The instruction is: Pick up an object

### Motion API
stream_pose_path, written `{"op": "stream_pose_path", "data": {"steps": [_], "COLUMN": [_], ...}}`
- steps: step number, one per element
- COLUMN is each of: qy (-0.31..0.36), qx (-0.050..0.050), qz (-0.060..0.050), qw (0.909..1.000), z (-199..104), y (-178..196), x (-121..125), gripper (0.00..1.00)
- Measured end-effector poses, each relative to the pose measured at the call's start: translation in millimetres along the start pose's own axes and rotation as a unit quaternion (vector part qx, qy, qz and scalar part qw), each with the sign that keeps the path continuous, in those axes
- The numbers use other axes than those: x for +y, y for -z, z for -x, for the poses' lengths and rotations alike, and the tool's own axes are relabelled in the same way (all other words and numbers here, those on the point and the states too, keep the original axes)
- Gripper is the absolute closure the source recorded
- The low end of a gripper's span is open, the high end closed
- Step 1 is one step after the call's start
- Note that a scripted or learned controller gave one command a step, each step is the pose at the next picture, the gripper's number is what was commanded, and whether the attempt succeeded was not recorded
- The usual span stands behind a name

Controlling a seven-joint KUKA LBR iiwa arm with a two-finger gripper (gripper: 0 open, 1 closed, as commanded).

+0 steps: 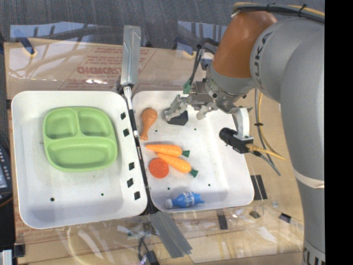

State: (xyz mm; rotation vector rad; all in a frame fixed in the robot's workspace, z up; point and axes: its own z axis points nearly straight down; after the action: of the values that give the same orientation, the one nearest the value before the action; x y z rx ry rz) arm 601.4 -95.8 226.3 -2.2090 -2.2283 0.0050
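In the right bin (237, 175) lie a toy chicken drumstick (148, 120), two orange carrots (164, 148) (177, 163), a red tomato slice (159, 168) and a small blue bottle (185, 200). My gripper (188, 112) hangs over the far part of that bin, just right of the drumstick and above the carrots. Its fingers stand apart, open, with nothing between them. The drumstick lies a short way left of the left fingertip (174, 115), not touching it.
The left bin (27, 192) holds a green divided plate (80, 137). A clip-studded divider (134, 148) separates the two bins. The grey arm with its orange band (242, 35) fills the upper right, and cables (265, 148) hang near the right bin's rim.
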Motion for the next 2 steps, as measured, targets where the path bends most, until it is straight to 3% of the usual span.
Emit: {"op": "stream_pose_path", "data": {"steps": [1,2], "qy": [0.006,0.008], "qx": [0.000,0.000], "qz": [0.001,-0.001], "qw": [1.0000,1.0000], "z": [8.0,8.6], "y": [-135.2,-126.5], "x": [-41.3,-41.8], "gripper": [0.00,1.00]}}
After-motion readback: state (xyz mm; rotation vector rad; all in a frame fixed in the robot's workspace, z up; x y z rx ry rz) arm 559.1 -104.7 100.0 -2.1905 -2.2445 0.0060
